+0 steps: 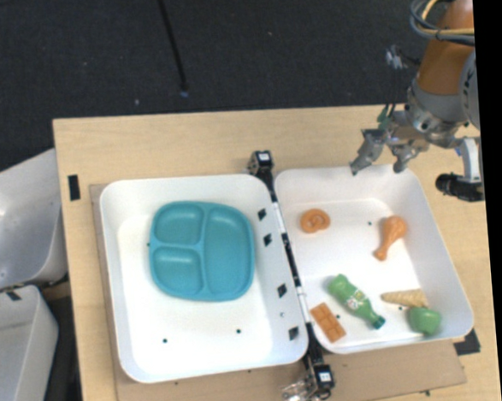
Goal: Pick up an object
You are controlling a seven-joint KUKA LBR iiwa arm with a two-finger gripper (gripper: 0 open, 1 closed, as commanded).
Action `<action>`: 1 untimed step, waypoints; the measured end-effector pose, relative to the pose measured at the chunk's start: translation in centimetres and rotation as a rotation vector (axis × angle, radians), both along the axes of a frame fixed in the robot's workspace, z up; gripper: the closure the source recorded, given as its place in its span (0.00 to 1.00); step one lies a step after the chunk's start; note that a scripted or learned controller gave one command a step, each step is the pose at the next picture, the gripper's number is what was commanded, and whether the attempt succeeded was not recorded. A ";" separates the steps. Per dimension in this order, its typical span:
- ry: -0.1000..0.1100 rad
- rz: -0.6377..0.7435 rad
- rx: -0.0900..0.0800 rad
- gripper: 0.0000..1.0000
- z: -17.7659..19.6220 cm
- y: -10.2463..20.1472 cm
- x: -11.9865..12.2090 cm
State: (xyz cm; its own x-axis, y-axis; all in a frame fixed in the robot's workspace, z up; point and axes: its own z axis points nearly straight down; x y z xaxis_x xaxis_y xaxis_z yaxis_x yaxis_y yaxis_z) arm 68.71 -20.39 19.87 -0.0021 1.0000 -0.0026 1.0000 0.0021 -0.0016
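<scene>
While the arm (442, 49) reaches in from the right, its end effector (383, 154) hangs over the far rim of the right bin (422, 194), near that bin's far right corner, with two grey fingers (365, 157) spread apart and nothing between them. All candidate objects lie in the right bin, nearer the camera than the end effector and none touching it. Closest: an orange coiled pastry-like toy (315, 221), lying flat toward the bin's far left, down and left of the fingers. An orange drumstick (390, 236) lies on the bin floor below the end effector, tilted, thick end up-right. Further toward the near edge: a green bottle (355, 300) on its side, slanting with its cap toward the near right; an orange waffle-like block (328, 321) just beside the bottle's left, close to the near left corner; a tan cone (404, 298) lying flat, and a green rounded object (424, 319) just below it, near the bin's near right corner. These last four are well apart from the end effector. The left bin (133, 349) holds a teal divided tray (201, 250), roughly centred, upright. Both bins sit side by side on the tan desk (187, 140), joined along a black-clipped seam.
</scene>
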 end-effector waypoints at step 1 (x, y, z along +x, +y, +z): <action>0.001 0.001 0.001 0.00 -5.7 0.7 -0.5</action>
